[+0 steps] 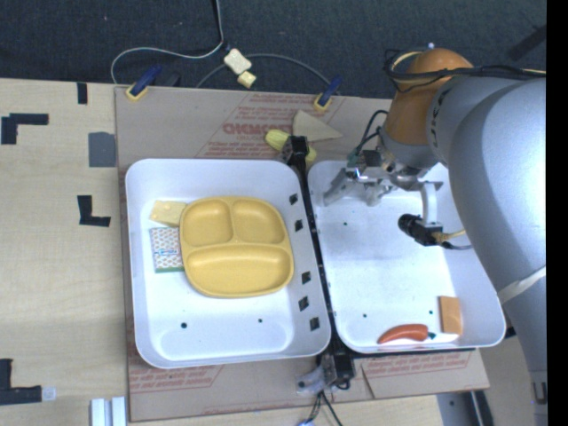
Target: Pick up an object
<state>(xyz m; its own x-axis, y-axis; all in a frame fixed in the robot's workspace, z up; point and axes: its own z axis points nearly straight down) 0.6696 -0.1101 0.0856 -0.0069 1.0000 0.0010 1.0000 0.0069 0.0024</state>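
- The claw (355, 187) hangs over the upper left part of the right bin (390, 264); I cannot tell how it is set.
- A red sausage-shaped toy (404, 334) and an orange block (450, 314) lie at that bin's lower right.
- The left bin (222, 327) holds a yellow divided plate (236, 245), with a patterned card (166, 248) touching its left edge.
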